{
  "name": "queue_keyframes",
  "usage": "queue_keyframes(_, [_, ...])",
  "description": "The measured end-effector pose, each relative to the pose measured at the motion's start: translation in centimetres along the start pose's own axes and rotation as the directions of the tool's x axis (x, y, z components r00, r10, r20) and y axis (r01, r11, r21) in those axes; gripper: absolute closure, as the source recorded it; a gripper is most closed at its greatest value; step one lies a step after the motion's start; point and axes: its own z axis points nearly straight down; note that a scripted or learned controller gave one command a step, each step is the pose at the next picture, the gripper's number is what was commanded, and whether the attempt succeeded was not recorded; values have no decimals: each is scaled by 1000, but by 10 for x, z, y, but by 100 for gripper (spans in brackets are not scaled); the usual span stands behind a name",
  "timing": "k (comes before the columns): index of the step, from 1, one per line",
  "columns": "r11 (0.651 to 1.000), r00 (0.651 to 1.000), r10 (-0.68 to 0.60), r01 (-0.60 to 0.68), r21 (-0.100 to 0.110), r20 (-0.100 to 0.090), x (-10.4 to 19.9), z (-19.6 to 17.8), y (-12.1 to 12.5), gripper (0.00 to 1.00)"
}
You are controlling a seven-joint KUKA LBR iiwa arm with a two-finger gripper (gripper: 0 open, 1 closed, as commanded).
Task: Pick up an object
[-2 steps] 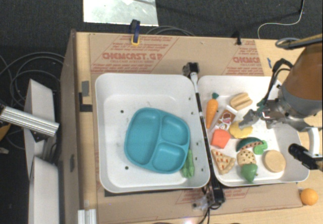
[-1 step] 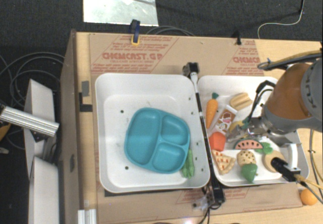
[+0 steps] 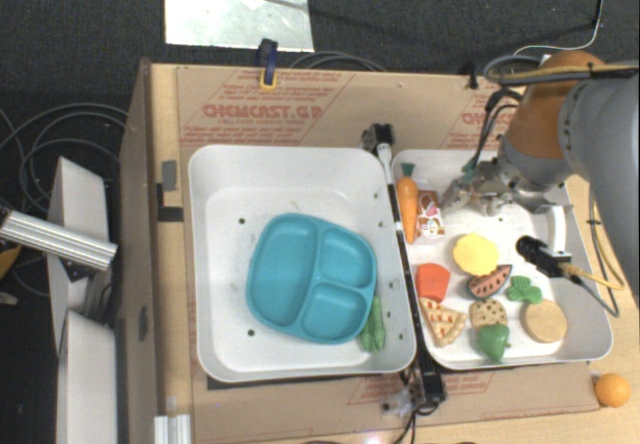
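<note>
1. Several toy foods lie in the right bin [image 3: 590,337]: carrot [image 3: 408,207], yellow lemon [image 3: 475,254], watermelon slice [image 3: 490,284], pizza slice [image 3: 443,320]
2. Gripper [image 3: 482,184] hangs over the bin's back, carrot just left, lemon nearer the front

Toy foods [image 3: 474,254] lie scattered in right bin [image 3: 590,332].
</note>
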Motion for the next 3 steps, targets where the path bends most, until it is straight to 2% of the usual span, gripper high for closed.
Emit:
queue_keyframes(1, [1000, 1000, 11, -11, 2, 9, 26, -9, -55, 0])
queue_keyframes(2, [1000, 1000, 11, -11, 13, -4, 6, 1, -106, 0])
queue_keyframes(3, [1000, 1000, 1, -1, 3, -3, 22, 0, -48, 0])
